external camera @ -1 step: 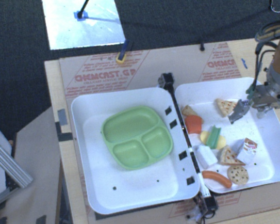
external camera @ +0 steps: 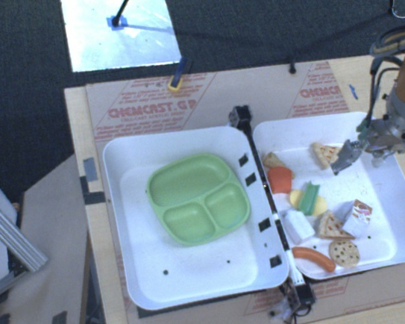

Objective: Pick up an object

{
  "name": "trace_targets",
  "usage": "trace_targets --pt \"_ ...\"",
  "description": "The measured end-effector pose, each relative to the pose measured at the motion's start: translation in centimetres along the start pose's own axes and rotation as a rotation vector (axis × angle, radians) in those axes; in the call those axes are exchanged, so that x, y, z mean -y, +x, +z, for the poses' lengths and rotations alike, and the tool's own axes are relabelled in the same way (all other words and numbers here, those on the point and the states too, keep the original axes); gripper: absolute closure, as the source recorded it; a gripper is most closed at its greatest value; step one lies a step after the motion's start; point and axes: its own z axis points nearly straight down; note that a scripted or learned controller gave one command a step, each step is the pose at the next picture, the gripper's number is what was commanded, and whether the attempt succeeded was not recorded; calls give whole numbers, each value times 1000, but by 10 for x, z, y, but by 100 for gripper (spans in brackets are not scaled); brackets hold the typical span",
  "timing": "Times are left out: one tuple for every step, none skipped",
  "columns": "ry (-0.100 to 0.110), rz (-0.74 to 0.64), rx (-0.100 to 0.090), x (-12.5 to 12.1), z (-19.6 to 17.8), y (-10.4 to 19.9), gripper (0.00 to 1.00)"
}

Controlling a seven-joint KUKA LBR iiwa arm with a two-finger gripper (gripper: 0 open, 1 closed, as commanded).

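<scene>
Bench: wooden top [external camera: 60,216] on dark floor, cardboard sheet [external camera: 149,105] under two white bins, side by side.
Right bin [external camera: 402,210]: holds toy food clustered toward its left and near parts.
Pizza slice [external camera: 326,152]: far part of right bin, just left of gripper tips, apart from them.
Orange-red piece [external camera: 280,179]: near divider, tan piece [external camera: 272,160] just beyond it.
Green stick [external camera: 310,197]: centre of pile, yellow piece [external camera: 297,198] beside it.
White block [external camera: 298,224]: nearer, by divider.
Sandwich triangle [external camera: 330,226]: right of white block; small carton [external camera: 359,218] touching its right.
Sausage [external camera: 313,257]: near edge; cookie [external camera: 343,252] right of it.
Gripper [external camera: 344,159]: over right bin's far right, fingers slightly apart, nothing between them.
Left bin [external camera: 141,280]: holds green divided tray [external camera: 197,198], upright, roughly central.
</scene>
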Motion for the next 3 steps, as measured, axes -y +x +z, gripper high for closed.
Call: trace_targets --pt "1 1 -1 -4 50 10 0" --pt "3 3 -1 -12 109 10 0" --pt "0 4 -3 -13 154 11 0"
